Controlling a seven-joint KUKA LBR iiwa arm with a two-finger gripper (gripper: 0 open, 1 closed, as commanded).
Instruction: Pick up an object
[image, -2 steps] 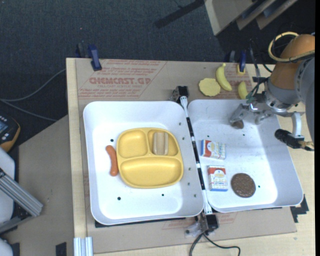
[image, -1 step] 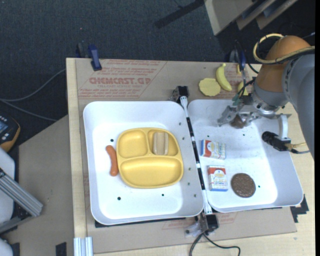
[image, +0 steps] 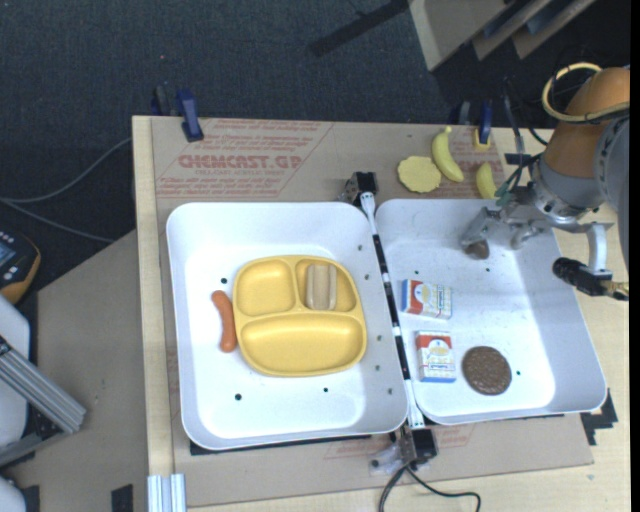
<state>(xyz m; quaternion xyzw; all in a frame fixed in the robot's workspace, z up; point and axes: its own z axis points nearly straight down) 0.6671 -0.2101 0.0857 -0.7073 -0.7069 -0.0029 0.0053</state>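
My gripper hangs low over the far corner of the right bin, its dark tip close to the bin floor, and nothing shows in its grasp. The grey and orange arm comes in from the upper right. In the same bin, nearer the divider, lie a small red and white carton, a second carton below it, and a brown round patty. All three are well apart from the gripper.
The left bin holds a yellow divided plate with a tan bun in one compartment, and an orange sausage beside it. Behind the bins lie a banana, a yellow round piece and another yellow piece.
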